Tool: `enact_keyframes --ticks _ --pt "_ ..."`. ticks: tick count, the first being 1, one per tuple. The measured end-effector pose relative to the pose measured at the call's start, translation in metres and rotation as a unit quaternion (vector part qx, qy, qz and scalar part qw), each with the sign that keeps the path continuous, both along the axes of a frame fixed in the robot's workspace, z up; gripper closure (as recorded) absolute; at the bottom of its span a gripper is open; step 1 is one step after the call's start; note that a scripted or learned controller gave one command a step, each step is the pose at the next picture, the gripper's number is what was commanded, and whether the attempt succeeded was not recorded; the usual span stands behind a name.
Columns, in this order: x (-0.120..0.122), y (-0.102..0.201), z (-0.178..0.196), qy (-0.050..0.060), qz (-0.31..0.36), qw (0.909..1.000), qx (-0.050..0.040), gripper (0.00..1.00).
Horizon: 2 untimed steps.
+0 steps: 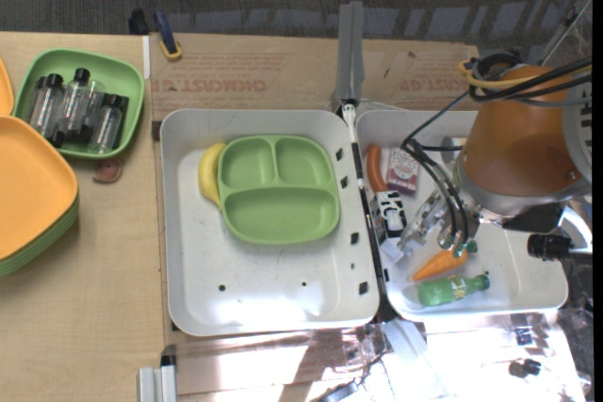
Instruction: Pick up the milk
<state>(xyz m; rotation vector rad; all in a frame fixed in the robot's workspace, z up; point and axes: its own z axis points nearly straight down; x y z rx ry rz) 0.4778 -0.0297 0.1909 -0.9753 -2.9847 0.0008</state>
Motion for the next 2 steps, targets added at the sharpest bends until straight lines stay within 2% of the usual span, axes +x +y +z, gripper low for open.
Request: enact_keyframes --ticks 1,2 --pt "0.026 0.004 0.019 -0.001 0.03 0.9995 -0.0001 1.0" --pt "0.118 -0.011 0.0 -0.001 -0.18 0.9838 -0.0012 1.0"
